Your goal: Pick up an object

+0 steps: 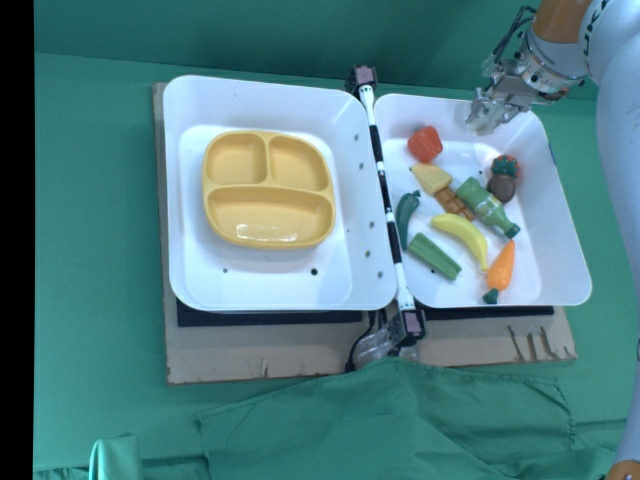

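The right bin (560,258) holds several toy foods: a red pepper (425,143), a yellow wedge (431,177), a green bottle (487,207), a banana (462,236), an orange carrot (500,269), a dark green pepper (406,214), a green block (434,256) and a brown piece (502,186). My gripper (485,114) hangs over the bin's far edge, right of the red pepper and apart from it. Nothing shows between its fingers.
The left bin (190,268) carries a yellow divided plate (268,189). A black-and-white bar (385,193) runs between the bins. Both stand on a cardboard sheet (260,353). Green cloth (390,423) is bunched at the front.
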Controlling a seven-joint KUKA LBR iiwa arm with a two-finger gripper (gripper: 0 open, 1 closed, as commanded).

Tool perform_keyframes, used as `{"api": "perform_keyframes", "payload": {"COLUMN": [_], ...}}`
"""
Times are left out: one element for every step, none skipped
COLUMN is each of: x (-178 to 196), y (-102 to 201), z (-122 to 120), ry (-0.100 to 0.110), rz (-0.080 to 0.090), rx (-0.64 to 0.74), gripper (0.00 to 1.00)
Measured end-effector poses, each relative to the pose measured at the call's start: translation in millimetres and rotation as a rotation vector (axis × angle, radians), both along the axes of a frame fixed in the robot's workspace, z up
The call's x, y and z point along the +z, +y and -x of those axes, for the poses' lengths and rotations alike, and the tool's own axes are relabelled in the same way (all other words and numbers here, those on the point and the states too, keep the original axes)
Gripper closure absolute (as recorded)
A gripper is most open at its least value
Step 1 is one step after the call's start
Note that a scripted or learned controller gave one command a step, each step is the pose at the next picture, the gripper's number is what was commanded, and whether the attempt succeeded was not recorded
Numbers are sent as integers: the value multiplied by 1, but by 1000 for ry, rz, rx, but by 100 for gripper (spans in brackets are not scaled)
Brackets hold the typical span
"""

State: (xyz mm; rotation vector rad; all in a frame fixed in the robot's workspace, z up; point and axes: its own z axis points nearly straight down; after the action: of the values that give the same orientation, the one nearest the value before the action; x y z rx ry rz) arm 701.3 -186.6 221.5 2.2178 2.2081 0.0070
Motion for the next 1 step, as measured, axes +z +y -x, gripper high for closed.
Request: {"api": "perform_keyframes", "payload": {"x": [106], "y": [21], "z": [11], "ry": [-5], "rz": [-1], "rx": [4], "gripper": [100]}}
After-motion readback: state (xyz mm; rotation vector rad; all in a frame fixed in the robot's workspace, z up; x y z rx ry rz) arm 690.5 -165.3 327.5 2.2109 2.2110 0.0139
